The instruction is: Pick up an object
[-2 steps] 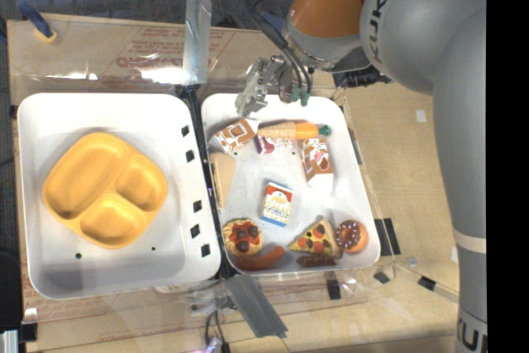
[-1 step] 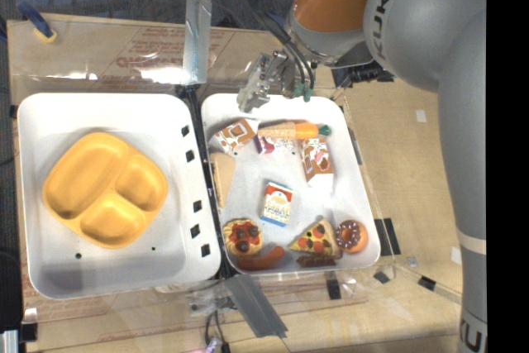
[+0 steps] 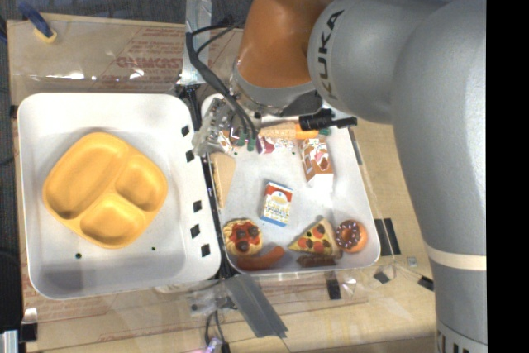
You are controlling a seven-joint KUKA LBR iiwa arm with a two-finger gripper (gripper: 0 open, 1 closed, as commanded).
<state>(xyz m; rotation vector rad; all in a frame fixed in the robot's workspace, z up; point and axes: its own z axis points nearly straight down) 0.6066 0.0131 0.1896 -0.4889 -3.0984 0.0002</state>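
Arm (image 3: 397, 54) is closest to camera, covering the right bin's (image 3: 364, 202) upper part. Left bin (image 3: 33, 128) holds a yellow sectioned tray (image 3: 105, 188). Gripper (image 3: 227, 132) sits at the right bin's top-left corner, near the divider; can't tell its finger state. Right bin items, all apart from gripper: brown packet (image 3: 316, 159), small carton (image 3: 278, 203), pizza slice (image 3: 316, 239), tart (image 3: 242, 237), donut (image 3: 350, 235).

Bulky, smooth grey robot arm (image 3: 413, 87) lettered "KUKA" in dark capitals, ringed by a glossy orange band (image 3: 277, 37) above the wrist, with black cables (image 3: 207, 66) looping alongside and a pale stripe lower down.
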